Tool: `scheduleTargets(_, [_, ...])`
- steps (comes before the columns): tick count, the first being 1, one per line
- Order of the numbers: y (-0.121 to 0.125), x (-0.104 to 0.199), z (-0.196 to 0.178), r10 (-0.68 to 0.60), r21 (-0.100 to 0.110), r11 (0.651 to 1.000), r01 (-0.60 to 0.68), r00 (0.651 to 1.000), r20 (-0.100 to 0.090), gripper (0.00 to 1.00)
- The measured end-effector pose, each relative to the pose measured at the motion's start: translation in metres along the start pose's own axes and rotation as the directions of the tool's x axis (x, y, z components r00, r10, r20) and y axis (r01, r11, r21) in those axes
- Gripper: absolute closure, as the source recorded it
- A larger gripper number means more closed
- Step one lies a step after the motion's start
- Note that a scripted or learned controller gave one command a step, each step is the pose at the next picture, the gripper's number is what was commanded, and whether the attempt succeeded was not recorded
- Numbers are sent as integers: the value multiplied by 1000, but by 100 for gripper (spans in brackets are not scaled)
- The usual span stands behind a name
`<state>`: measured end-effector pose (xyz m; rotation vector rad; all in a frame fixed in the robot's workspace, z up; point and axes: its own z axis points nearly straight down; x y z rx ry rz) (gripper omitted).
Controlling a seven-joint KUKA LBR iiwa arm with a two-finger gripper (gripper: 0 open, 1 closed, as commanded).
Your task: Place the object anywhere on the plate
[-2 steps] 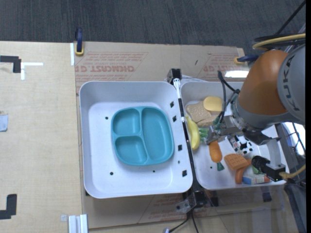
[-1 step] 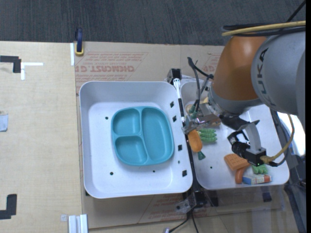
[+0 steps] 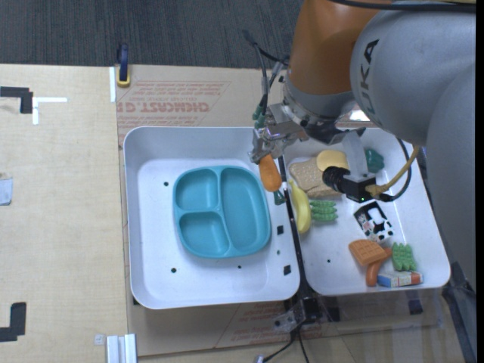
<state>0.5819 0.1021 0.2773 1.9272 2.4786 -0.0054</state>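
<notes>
A blue plate [image 3: 221, 212] with three compartments lies in the left white bin [image 3: 151, 271]. My gripper [image 3: 265, 151] hangs over the wall between the two bins, just past the plate's upper right corner. An orange, oval toy piece [image 3: 269, 174] hangs from its tips, and the fingers look shut on its top end. The piece is above the bin wall, right beside the plate's right rim and not over it. The grey arm with its orange band covers the upper right of the view.
The right bin [image 3: 333, 278] holds several toy foods: a yellow banana [image 3: 302, 210], a bread slice [image 3: 308, 175], green pieces [image 3: 325, 212], an orange cracker [image 3: 368, 251], a black-and-white figure [image 3: 375, 222]. Cardboard surrounds the bins.
</notes>
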Motion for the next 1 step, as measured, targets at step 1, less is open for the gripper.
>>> scheduleTargets(1, [0,0,0,0,1,1000,0,1000,0,0])
